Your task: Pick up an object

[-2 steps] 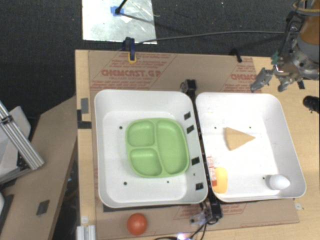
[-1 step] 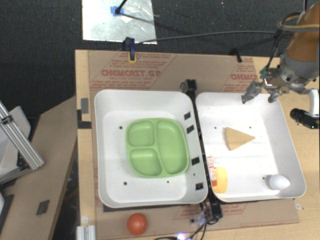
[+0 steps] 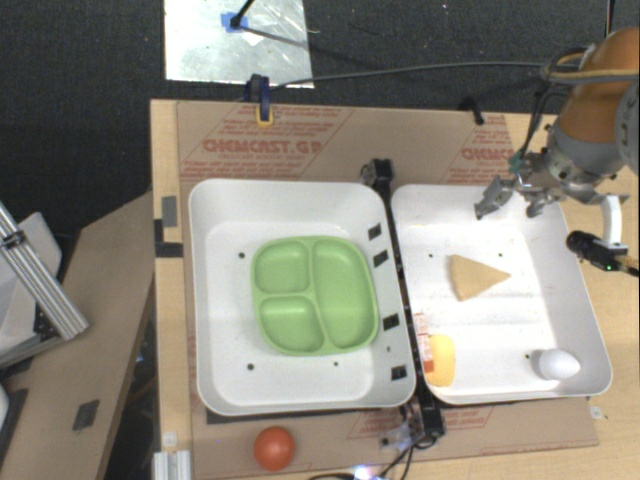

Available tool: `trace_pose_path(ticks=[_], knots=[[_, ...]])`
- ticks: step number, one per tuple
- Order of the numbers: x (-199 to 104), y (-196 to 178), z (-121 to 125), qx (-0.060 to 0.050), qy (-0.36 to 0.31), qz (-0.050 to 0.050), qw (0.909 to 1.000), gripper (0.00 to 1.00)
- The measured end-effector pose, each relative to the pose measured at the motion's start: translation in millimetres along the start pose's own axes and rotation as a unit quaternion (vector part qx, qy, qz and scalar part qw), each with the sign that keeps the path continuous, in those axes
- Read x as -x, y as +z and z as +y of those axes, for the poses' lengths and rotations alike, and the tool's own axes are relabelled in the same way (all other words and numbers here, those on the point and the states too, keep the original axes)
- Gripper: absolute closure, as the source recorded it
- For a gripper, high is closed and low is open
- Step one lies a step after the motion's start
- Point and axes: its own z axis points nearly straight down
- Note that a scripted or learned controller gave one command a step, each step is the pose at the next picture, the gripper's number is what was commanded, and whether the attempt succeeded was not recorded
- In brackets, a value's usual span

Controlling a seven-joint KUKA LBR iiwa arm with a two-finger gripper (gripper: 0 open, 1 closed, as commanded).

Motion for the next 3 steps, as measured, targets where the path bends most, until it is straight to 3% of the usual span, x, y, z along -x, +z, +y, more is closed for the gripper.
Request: trace_pose_path(ticks=[1, 2, 3], knots=[[2, 62, 2, 0.000, 0.000, 0.000, 1.0000, 0.00], [2, 47, 4, 0.002, 0.000, 0.000, 1.0000, 1.00], [-1, -14, -2, 0.003, -0.001, 0.000, 1.0000, 1.00]])
